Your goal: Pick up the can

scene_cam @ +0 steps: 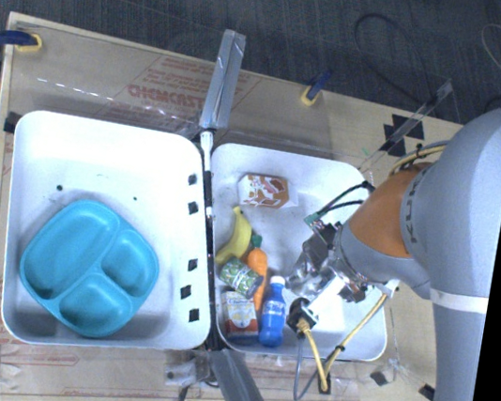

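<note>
Just to the left of the pincer (305, 285), in the right-hand bin (317, 173), we are looking at the can (240, 277), a small green-labelled cylinder that is lying on its side amid a crowd of other items. The banana (239, 237) is touching it on the far side, an orange piece (259, 263) is sitting between it and the pincer, the blue bottle (273, 313) is standing just nearer the pincer's side, and a small packet (239, 313) is lying below it. We are judging the can to be stiff and fairly light, with smooth metal walls that are likely to slip and roll if pinched off-centre; taking it across the middle of its round body, with fingers square to its long axis, is looking safest to us. The neighbours are leaving little room for fingers to slide down beside it. The pincer is hanging low over the bin floor with nothing visibly between its fingers, and we cannot tell how wide it is standing. Far off to the left, the blue tray (87, 265) is resting in the other bin (61, 139).
</note>
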Controlling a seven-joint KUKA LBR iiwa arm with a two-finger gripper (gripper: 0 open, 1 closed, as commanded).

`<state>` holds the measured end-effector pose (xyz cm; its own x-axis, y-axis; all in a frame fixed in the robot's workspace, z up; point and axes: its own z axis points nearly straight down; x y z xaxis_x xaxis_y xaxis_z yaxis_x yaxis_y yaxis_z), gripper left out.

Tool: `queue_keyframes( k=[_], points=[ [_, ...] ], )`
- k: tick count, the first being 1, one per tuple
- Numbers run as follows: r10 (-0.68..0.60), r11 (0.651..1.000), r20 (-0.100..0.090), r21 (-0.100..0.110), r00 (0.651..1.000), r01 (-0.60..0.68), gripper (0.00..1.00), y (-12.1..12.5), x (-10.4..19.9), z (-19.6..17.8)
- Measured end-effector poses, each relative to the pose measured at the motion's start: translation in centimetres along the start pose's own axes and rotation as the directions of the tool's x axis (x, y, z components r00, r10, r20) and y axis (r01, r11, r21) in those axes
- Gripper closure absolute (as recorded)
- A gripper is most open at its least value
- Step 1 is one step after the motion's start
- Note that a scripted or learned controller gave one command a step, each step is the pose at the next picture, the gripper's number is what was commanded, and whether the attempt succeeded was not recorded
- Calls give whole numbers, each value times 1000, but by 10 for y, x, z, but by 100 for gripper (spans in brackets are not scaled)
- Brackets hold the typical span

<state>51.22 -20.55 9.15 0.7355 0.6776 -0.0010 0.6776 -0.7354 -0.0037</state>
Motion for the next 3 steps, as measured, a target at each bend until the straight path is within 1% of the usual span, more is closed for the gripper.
queue_keyframes(
  k=[3],
  points=[
    [2,1000,0,-1,1000,-2,0,0,0,0]
  ],
)
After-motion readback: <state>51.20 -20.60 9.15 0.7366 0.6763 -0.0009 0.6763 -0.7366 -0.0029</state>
